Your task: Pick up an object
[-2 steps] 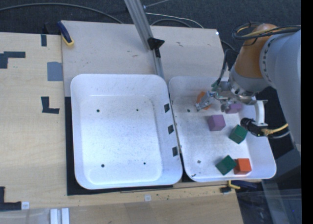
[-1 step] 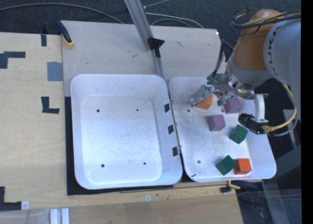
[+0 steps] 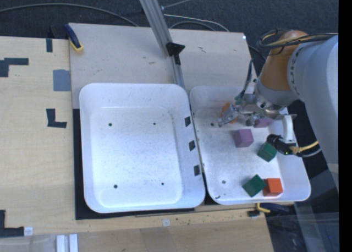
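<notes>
My gripper (image 3: 233,115) is low in the upper part of the right bin (image 3: 220,160), reaching in from the right. A small orange piece (image 3: 226,108) lies right against its tip; I cannot tell whether it is gripped. A purple cube (image 3: 242,137) sits just below the gripper, apart from it. Part of a second purple piece (image 3: 263,122) peeks out under the wrist. A green cube (image 3: 267,152) rests near the right wall. Another green cube (image 3: 253,185) and an orange cube (image 3: 273,187) sit side by side at the front right corner.
The left bin (image 3: 88,135) stands beside the right one, their rims touching. A slanted metal rail (image 3: 157,22) crosses the bench at the back. A black and yellow cable (image 3: 291,147) hangs off the wrist over the right rim.
</notes>
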Available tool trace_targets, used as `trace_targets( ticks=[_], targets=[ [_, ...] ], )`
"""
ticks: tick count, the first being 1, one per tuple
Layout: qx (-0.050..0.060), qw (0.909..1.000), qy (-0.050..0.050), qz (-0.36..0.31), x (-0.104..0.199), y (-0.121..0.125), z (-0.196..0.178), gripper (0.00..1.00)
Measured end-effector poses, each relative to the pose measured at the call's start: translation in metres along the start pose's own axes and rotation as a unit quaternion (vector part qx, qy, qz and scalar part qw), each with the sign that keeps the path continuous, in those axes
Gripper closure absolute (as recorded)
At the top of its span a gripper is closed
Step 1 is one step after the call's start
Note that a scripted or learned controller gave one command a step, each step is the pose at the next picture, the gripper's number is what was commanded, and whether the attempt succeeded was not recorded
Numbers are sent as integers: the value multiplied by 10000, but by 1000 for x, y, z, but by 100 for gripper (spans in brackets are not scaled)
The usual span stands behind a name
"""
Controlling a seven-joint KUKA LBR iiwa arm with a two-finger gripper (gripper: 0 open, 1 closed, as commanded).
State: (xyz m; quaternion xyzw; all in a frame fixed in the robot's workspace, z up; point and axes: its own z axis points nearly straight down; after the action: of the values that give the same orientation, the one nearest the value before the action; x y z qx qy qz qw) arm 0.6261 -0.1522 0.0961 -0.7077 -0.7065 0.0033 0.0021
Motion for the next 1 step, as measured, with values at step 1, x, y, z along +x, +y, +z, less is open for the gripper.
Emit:
trace_targets(
  ticks=[1],
  targets=[
    [-16,10000,7,-10,16,-40,5,0]
  ],
)
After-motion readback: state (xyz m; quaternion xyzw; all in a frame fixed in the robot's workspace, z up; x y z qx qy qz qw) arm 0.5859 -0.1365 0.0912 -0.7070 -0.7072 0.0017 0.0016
